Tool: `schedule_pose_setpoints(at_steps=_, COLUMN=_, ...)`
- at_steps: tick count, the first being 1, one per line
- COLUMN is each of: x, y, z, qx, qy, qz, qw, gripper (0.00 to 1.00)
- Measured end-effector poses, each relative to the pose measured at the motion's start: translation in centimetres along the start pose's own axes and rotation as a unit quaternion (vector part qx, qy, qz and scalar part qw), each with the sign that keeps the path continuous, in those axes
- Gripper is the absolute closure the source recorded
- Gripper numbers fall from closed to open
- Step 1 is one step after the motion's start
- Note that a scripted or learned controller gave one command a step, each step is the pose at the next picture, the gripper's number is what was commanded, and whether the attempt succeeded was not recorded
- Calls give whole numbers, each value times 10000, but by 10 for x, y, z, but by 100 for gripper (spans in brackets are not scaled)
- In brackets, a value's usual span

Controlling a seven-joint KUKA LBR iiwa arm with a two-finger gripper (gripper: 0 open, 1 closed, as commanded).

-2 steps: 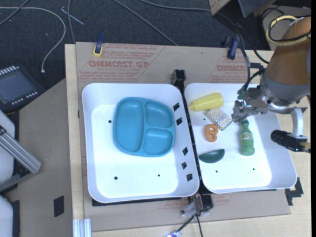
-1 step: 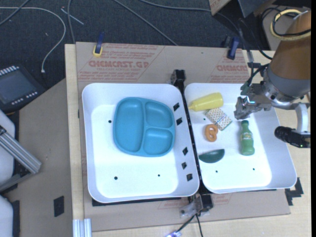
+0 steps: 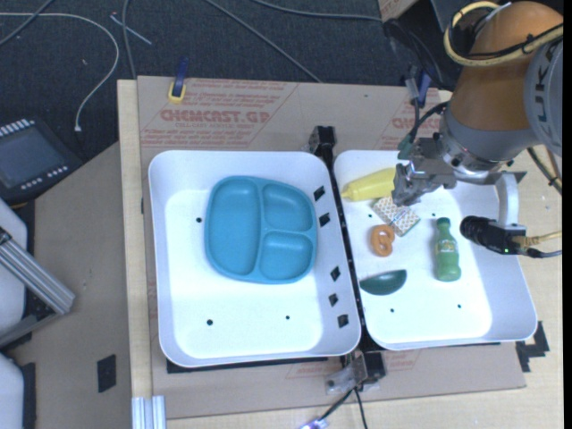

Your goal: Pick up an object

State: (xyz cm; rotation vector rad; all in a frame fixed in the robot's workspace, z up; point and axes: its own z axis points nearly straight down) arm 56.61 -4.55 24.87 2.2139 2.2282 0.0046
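Checkered, the small packet (image 3: 396,215) lies in the right bin (image 3: 500,315), directly under the claw (image 3: 408,189), whose tips reach its far edge; spread or pinched, I cannot tell. A yellow banana (image 3: 367,185) lies just left, an orange ring (image 3: 383,240) nearer.

Plate (image 3: 261,231) in left bin (image 3: 179,329) — bottle (image 3: 446,250) in right.
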Motion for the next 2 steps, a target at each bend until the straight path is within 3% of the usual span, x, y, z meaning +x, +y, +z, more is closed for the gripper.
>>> schedule_pose_setpoints(at_steps=2, x=106, y=19, z=4, qx=9, qy=2, qz=2, qw=10000, gripper=100)
